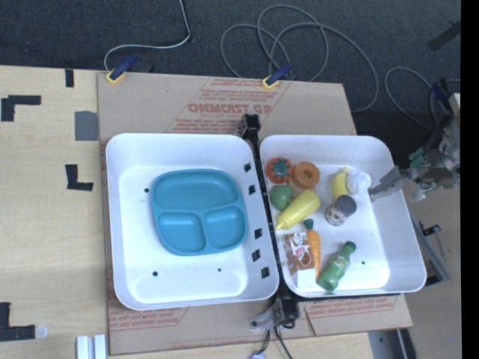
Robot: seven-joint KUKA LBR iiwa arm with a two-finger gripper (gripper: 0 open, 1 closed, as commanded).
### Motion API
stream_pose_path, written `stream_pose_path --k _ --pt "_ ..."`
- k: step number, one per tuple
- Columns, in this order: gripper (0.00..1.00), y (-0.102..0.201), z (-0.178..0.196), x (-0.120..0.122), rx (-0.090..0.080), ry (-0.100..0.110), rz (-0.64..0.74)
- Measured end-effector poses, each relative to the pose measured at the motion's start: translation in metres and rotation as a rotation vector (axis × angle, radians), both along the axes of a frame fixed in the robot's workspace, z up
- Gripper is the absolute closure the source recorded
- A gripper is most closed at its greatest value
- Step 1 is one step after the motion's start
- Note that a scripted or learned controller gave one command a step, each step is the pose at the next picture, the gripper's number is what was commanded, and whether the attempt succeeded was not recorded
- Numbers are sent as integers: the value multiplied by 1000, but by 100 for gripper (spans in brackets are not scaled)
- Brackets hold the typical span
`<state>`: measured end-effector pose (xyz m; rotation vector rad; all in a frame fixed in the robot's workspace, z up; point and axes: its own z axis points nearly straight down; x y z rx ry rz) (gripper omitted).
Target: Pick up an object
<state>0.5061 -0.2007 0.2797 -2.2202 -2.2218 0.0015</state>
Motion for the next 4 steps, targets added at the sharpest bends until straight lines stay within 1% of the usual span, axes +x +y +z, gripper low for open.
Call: stream_pose_path --k 1,2,3,4 --pt "0 -22 -88 80 1 2 1" --pt "0 -5 -192 117 -2 -5 1" --pt "0 54 -193 164 0 -7 2" --pt "0 90 -193 118 0 -3 1"
